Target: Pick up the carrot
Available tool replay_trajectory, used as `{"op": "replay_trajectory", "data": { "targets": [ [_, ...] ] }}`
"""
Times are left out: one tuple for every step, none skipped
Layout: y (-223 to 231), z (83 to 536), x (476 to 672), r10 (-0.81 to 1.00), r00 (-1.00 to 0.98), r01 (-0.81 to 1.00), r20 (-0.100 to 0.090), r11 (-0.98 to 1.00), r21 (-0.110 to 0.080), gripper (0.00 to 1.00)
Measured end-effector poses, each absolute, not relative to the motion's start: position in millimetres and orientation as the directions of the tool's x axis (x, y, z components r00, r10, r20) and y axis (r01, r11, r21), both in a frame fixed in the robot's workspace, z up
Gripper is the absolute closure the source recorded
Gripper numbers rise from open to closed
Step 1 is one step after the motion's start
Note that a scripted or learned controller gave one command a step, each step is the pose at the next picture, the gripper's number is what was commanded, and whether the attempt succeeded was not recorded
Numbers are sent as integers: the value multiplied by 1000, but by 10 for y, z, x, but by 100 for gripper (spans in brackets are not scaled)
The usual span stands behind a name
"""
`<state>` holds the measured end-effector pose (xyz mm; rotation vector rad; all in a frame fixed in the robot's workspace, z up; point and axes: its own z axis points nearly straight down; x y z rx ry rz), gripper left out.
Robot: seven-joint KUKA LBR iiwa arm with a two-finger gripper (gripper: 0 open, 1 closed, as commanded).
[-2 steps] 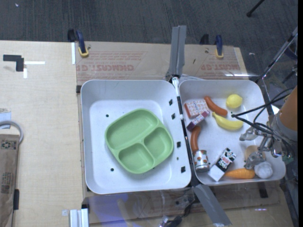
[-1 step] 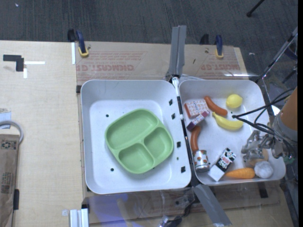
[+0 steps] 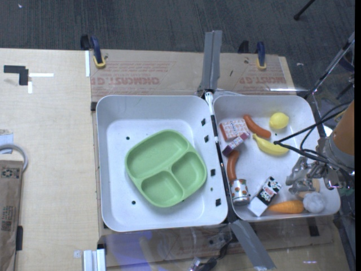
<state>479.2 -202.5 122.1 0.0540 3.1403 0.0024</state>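
Observation:
The carrot point(image 3: 286, 207) is a short orange piece lying flat along the front wall of the right bin point(image 3: 307, 103), near its front right corner. My gripper point(image 3: 303, 178) hangs just above and slightly right of it, low over the bin's right side, apart from the carrot. Nothing shows as held. A pale rounded object point(image 3: 314, 201) lies right beside the carrot's right end, under the gripper.
A cow-patterned carton point(image 3: 265, 194) and a small can point(image 3: 240, 191) lie left of the carrot. Farther back sit a banana point(image 3: 269, 145), a lemon point(image 3: 279, 120), a red sausage point(image 3: 257, 127), a brown sausage point(image 3: 232, 165) and a red-white box point(image 3: 233, 130). The left bin point(image 3: 107, 151) holds a green divided plate point(image 3: 165, 168).

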Motion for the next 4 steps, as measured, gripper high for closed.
{"op": "replay_trajectory", "data": {
  "targets": [
    [-1502,2418,4805,315,-949,315,-2,949,1,100],
    [-1406,2364,4803,-214,-977,-214,-1,977,1,100],
    [-1404,2437,4827,-211,-977,-211,-2,977,3,100],
    [-1401,2506,4849,-210,-978,-210,-1,978,6,100]
  ]
}}
